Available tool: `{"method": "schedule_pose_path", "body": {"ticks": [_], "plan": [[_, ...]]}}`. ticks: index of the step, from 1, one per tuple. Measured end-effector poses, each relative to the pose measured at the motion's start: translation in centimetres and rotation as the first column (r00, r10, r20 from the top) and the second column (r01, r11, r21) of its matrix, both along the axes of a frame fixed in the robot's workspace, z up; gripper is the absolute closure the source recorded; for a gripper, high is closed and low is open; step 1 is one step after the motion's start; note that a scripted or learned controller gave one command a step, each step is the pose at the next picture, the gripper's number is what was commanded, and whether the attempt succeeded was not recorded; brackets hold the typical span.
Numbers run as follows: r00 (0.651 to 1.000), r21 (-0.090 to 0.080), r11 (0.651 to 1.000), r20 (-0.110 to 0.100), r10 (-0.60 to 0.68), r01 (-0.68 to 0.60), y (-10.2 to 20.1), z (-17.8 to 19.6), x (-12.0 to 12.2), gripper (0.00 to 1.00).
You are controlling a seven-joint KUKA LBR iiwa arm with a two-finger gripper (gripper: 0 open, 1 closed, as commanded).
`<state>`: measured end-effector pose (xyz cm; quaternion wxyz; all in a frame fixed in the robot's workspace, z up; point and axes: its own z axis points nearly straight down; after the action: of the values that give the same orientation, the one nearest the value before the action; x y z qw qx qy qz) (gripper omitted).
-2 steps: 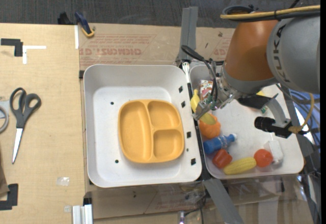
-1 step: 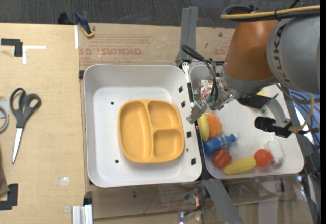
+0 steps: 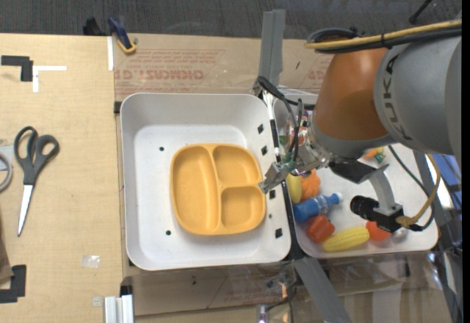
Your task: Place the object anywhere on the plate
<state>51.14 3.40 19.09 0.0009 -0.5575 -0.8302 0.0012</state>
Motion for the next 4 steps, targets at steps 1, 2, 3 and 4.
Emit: {"method": "schedule_pose_path", "body": {"ticks": [1,2,3,4], "plan": [[1.000,-0.001,1.000,0.000,-0.001,0.001,-0.1,0.9,0.1,1.00],[0.982,-0.001,0.982,0.002,0.188,-0.188,8.8,6.1,-0.6,1.00],[0.975,-0.001,0.975,0.002,0.222,-0.222,11.5,8.6,-3.3,1.00],[0.972,-0.001,0.972,-0.001,0.236,-0.236,11.9,6.3,-3.4,1.00]]}}
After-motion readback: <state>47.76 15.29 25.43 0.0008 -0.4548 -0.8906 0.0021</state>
